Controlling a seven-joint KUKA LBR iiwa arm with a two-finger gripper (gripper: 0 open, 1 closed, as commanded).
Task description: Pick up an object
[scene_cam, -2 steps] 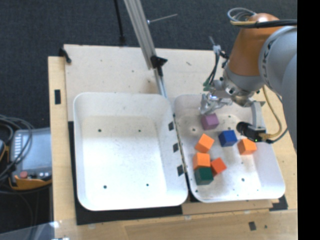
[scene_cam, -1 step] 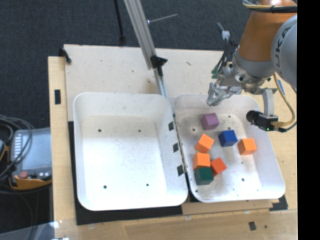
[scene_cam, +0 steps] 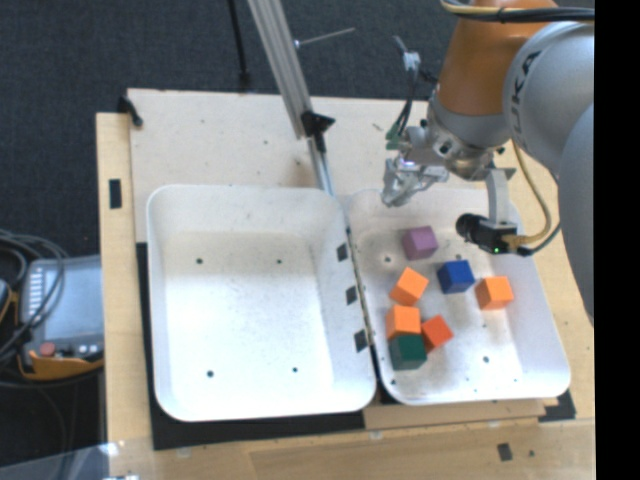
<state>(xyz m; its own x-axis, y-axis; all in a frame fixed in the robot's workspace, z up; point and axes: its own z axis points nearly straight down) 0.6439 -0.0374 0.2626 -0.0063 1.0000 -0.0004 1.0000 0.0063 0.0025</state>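
Observation:
Several small blocks lie in the right bin (scene_cam: pixel 535 363): a purple one (scene_cam: pixel 420 241), a blue one (scene_cam: pixel 455 276), orange ones (scene_cam: pixel 409 286) (scene_cam: pixel 494 292) (scene_cam: pixel 405 320), a red one (scene_cam: pixel 436 332) and a dark green one (scene_cam: pixel 407 351). My gripper (scene_cam: pixel 398 190) hangs above the far left part of the right bin, up and left of the purple block. Nothing shows between its fingers, and it stands apart from every block.
The left bin (scene_cam: pixel 170 268) lies beside the right one, sharing a middle rim. A slanted metal pole (scene_cam: pixel 285 68) rises behind the bins. A grey device with cables (scene_cam: pixel 55 313) sits off the bench at the left.

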